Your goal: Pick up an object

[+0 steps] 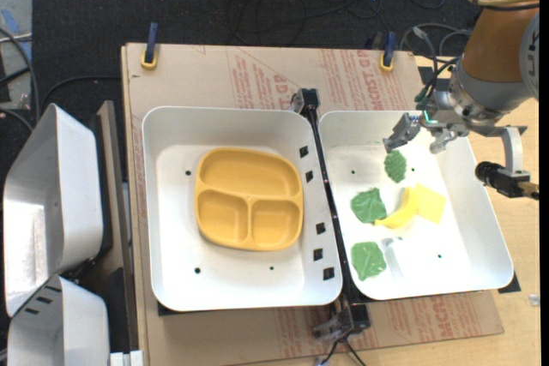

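Note:
The right bin (pixel 480 261) holds several small items. A small green piece (pixel 395 166) lies near its middle top, a yellow piece (pixel 418 207) sits below it, and two flat green leaf shapes (pixel 369 206) (pixel 369 260) lie toward the left side. My gripper (pixel 422 137) hovers over the upper part of this bin and stands open, its two fingers spread apart. The left fingertip (pixel 401 134) is just above the small green piece. Nothing sits between the fingers.
A yellow divided tray (pixel 250 198) lies in the left bin (pixel 171 270). A black divider (pixel 319 184) runs between the bins. White containers (pixel 47 193) stand off the bench at the left. Cables lie behind the bench.

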Action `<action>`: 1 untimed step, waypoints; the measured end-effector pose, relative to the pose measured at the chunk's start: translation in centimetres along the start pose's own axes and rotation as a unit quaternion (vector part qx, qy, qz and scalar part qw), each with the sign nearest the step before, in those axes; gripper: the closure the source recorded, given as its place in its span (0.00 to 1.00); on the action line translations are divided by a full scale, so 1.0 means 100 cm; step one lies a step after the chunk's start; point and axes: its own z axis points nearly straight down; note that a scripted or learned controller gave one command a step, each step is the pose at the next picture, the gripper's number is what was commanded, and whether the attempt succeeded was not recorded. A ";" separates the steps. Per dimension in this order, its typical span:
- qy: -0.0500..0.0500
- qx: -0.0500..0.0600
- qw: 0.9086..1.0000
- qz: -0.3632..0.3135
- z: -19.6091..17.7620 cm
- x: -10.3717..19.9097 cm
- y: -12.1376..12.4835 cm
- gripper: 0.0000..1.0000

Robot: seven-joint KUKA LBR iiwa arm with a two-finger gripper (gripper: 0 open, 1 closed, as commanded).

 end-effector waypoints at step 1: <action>0.000 -0.002 1.000 0.000 -0.002 0.000 0.001 0.00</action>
